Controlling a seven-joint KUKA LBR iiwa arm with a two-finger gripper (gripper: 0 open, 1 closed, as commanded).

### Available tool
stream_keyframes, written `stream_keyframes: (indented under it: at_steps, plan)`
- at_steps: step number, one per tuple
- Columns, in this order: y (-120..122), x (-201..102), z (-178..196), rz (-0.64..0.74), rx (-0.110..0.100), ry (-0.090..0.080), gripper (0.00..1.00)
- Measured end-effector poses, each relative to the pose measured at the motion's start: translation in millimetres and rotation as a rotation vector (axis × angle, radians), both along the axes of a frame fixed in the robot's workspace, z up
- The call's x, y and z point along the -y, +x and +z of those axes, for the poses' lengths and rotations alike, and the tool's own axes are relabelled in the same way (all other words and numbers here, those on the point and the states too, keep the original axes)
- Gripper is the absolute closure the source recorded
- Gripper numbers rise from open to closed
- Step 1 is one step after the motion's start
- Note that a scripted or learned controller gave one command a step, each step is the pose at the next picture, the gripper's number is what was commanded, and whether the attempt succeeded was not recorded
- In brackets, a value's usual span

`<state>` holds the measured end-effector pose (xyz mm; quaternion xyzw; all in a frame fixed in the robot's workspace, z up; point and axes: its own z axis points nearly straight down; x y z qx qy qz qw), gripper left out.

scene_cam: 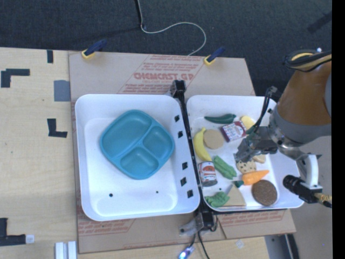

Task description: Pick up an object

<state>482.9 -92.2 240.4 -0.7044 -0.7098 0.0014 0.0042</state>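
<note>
The right bin (280, 102) holds several toy foods. Among them are a banana (200, 144), a green chili (220, 118), a maroon packet (233, 131), a tan round biscuit (213, 139), a green pod (223, 167), a small can (207, 173), a carrot (255, 177) and a brown round patty (264, 192). My gripper (246, 151) hangs low over the middle right of this bin, just above a holed cracker (248, 167) and beside the packet. Its dark body hides whatever lies directly under it. I see nothing lifted clear of the bin.
The left bin (86, 144) holds a blue divided plate (137, 143). A black divider (186, 139) runs between the bins. A green leafy toy (216, 200) and a tan wedge (235, 198) lie at the right bin's front edge. The arm's grey and orange body (304, 101) overhangs the right rim.
</note>
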Motion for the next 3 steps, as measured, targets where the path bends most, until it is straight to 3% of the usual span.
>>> stream_keyframes:
  at_steps: [1,2,3]
  plan:
    - [30.6,-48.8,-60.5,-0.002,0.001,-0.002,1.00]
    - [16.8,-88.9,-25.9,-0.003,0.007,-0.003,1.00]
    - [9.3,-131.0,98.4,0.000,0.020,-0.001,1.00]
